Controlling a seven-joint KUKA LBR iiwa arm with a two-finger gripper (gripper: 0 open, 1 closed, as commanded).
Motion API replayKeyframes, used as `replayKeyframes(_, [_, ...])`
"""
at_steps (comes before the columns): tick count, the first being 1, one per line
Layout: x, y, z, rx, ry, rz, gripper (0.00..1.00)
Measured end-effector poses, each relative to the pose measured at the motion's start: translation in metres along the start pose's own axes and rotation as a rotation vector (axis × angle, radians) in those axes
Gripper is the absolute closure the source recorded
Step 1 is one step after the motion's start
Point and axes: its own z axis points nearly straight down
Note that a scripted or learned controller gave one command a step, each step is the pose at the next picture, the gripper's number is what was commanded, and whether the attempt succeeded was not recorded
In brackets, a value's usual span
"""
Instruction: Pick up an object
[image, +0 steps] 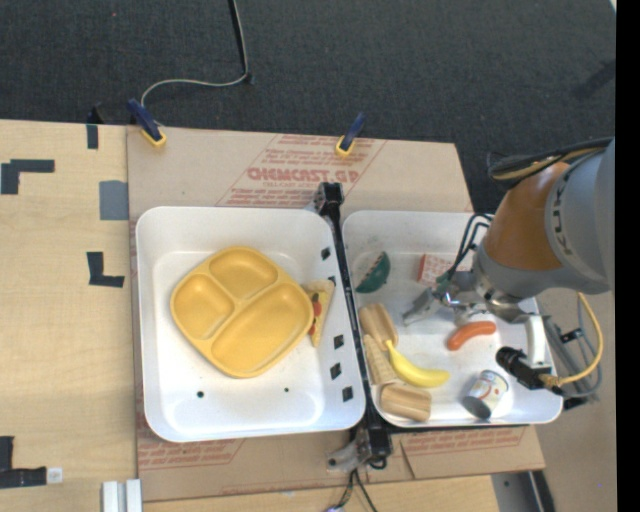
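We pick things up at the claw (432, 301), low over the middle of the right bin (440, 226), its two grey fingers spread apart and pointing toward the divider, with nothing between them, so released and carrying no load. Just beside it, toward the bin's right wall, lies an orange sausage-shaped piece (470, 334), close to the wrist but outside the fingers. Ahead of the claw, a dark green wedge (375, 272) sits near the divider, and a small red-and-white packet (434, 267) rests toward the bin's far edge. Along the near edge we see a banana (412, 368) lying across tan wooden blocks (385, 365), and a small can (482, 392) tipped over in the near right corner. Across the divider, the left bin (160, 330) carries a yellow compartment plate (240, 310), with a small yellow-and-red item (320, 305) tucked against its right side. By our reckoning no pick has landed: choosing, closing and lifting all remain ahead.
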Motion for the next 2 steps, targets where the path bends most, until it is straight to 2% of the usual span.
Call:
replayKeyframes(1, [0.025,-0.047,0.000,-0.004,-0.003,0.002,0.00])
replayKeyframes(2, [0.035,0.003,-0.001,-0.006,-0.014,0.007,0.00])
